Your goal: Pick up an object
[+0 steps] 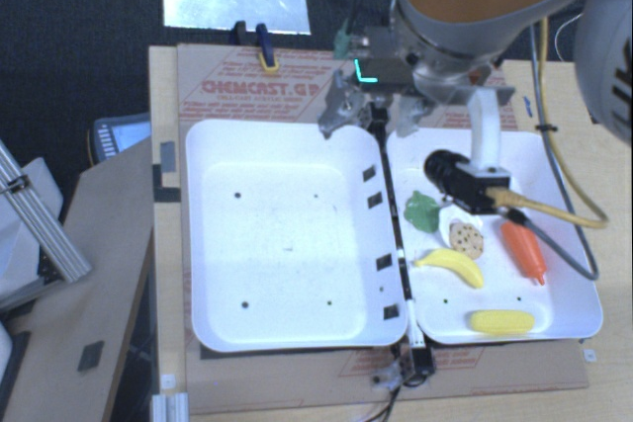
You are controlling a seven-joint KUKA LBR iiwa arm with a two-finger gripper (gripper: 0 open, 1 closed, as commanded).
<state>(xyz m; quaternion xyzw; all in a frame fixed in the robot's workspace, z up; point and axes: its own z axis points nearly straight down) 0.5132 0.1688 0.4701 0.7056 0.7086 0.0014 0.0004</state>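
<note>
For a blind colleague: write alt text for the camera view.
A grey robot arm's tool hangs over the far end of the divider between two white bins. The right bin holds a banana, carrot, cookie, green piece and yellow block.

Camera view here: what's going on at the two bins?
The arm's gripper hangs over the far end of the divider between the two bins, with nothing between its fingers. The right bin holds a banana, a carrot, a cookie, a green piece and a yellow block.
</note>
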